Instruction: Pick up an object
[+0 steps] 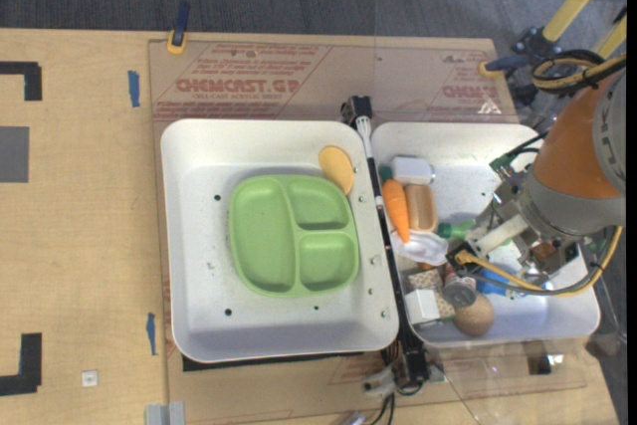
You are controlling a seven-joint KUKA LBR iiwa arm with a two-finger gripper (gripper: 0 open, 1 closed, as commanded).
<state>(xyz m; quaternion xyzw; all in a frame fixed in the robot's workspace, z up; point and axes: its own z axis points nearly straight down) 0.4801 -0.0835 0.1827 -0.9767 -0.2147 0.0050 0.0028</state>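
The left bin (189,244) holds a green divided plate (295,235) lying flat near its centre, with three compartments facing up. A yellow-orange oval object (337,167) rests just beyond the plate's upper right corner, close to the bin's right wall. The right bin (582,314) holds a cluster of small items along its left side: an orange carrot-shaped piece (396,205) beside a tan bread-like block (420,207), and a white rectangular object (413,170) above them. Lower down lie a round grey disc (459,294), a brown rounded object (475,316) at the near edge, a white box-shaped item (425,308) to its left, and a small green piece (457,229) near the middle. A blue object (496,285) sits near the disc, partly covered by cabling. The arm enters from the right, its orange band (582,149) above the grey wrist, which is angled down over the middle of the right bin. The gripper (476,249) sits low among the clutter, next to the green piece and above the disc. Whether it is released, clenched or grasping any item cannot be told, since wrist hardware and cables obscure it.
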